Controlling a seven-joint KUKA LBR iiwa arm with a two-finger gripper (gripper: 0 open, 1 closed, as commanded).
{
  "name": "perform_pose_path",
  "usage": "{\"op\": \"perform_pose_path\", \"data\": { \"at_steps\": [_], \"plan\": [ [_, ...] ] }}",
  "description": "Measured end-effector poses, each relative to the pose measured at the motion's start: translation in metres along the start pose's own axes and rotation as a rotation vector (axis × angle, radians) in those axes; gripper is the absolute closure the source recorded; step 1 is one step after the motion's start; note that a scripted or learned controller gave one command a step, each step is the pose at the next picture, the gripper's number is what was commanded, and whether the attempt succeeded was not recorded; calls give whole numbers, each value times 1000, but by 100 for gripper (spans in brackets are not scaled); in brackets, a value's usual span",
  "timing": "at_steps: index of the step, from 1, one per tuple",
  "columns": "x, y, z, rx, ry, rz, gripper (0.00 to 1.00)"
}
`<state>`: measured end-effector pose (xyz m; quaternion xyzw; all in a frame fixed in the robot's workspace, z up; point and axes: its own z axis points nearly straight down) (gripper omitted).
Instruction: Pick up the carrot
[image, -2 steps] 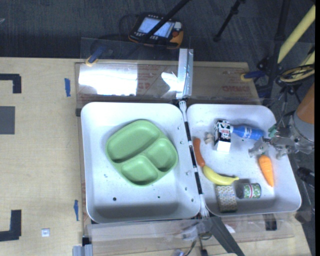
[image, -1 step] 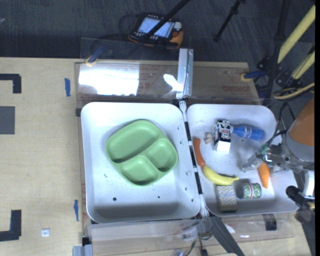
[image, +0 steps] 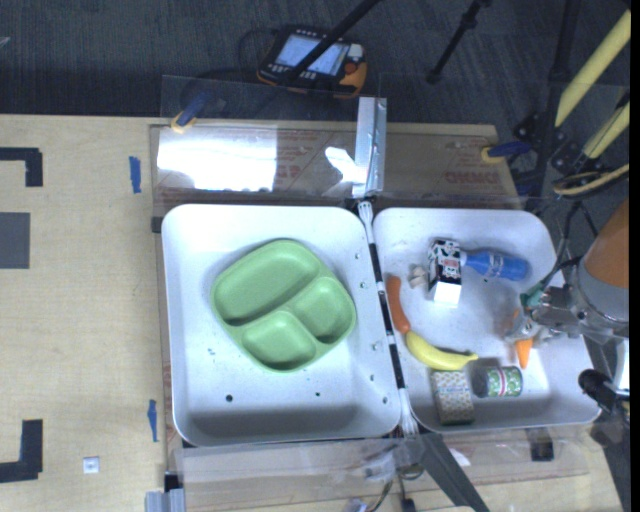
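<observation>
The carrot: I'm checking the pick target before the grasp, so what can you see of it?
The carrot is a slim, smooth orange stick. It lies flat in the right bin, running along the bin's left wall. Its lower end comes close to the banana, but I cannot tell if they touch. The claw is well apart from it, across the bin.

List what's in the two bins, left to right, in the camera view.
Green three-compartment plastic plate in the left bin → long orange carrot by the divider → yellow banana → blue plastic bottle → small orange piece → gripper at the right bin's right side.
</observation>
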<state>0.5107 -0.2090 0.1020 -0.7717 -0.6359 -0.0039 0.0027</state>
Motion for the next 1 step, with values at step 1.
{"op": "perform_pose_path", "data": {
  "at_steps": [1],
  "plan": [
    [66,42,-116,0,-10,261,100]
  ]
}}
